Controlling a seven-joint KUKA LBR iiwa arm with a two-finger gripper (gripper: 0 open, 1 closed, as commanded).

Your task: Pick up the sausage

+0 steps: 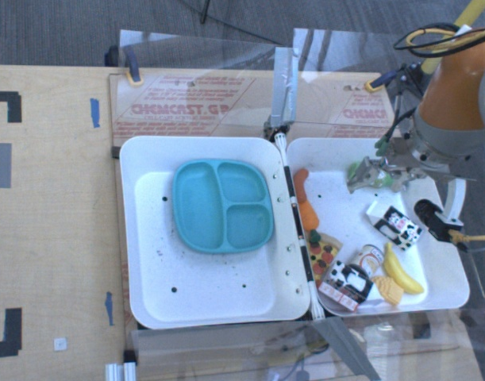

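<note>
- Slim reddish-brown toy sausage is lying along the right white bin's left wall, touching an orange carrot-shaped toy.
- Probably light, smooth plastic, likely rolling; pinching mid-length across its width looks best.
- Gripper is hovering well apart; finger state: cannot tell.

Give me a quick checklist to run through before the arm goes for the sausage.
1. Sausage in sight, by the right bin's left wall: ok.
2. Top of sausage uncovered: ok.
3. Carrot apart from the sausage: not ok, it lies right at its lower end.
4. Pincer above the sausage: not ok, it sits further right in the bin.
5. Pincer free of any item: cannot tell.
</note>
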